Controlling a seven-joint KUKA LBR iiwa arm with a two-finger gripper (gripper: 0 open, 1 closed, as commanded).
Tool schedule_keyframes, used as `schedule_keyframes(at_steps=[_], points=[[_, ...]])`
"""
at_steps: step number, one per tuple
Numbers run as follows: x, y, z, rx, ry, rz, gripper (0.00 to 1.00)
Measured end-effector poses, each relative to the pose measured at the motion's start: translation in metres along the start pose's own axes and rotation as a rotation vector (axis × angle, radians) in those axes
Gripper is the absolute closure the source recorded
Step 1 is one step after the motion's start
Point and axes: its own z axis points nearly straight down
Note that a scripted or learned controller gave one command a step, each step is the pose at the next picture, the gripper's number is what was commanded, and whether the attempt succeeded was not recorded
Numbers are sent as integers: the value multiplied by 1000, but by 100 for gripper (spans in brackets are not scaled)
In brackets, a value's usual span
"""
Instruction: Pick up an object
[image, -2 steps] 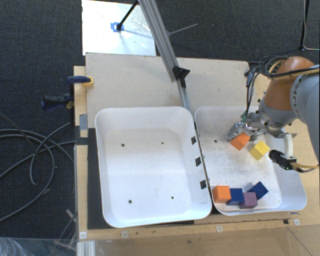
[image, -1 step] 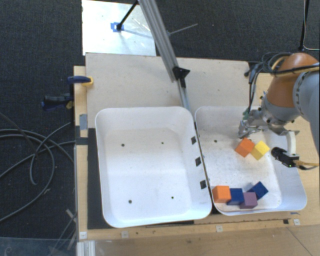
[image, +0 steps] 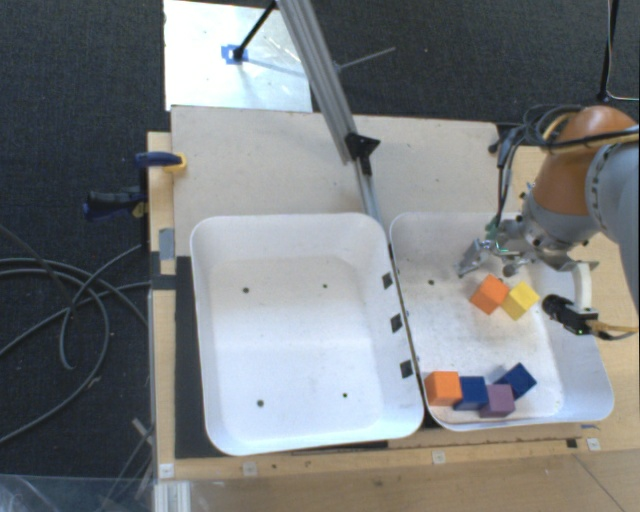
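The gripper (image: 489, 256) hung over the upper part of the right bin (image: 440, 262), reaching in from the right below the arm's (image: 580, 180) orange band. Its two metal fingers stood apart, with nothing between them.

Just below and to the right of the fingertips lay an orange block (image: 489, 295) and a yellow block (image: 520, 301), touching each other near the middle of that bin. Neither touched the gripper. A black fitting (image: 566, 316) with a pale cable stuck out just right of the yellow block, over the bin's right rim.

Along the near edge of the same bin sat four more blocks crowded together: a second orange block (image: 443, 387) at the left, a blue block (image: 472, 392) beside it, a purple block (image: 497, 400) against that, and a dark blue block (image: 517, 380) tilted behind the purple one.

The left bin (image: 290, 330) lay alongside, its right wall against the right bin's left wall. A slanted metal pole (image: 330, 90) crossed the bench (image: 260, 165) from the top and ended at the join of the two bins. Black cables (image: 60, 300) lay on the dark floor to the left.
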Motion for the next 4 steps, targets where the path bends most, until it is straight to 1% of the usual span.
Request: schedule_keyframes(at_steps=[1,2,3,4], points=[[40,-34,11,2,0,1,0],[-4,-66,11,10,11,5,0],[-12,9,10,-5,-1,-1,0],[-5,-38,11,5,1,6,0]])
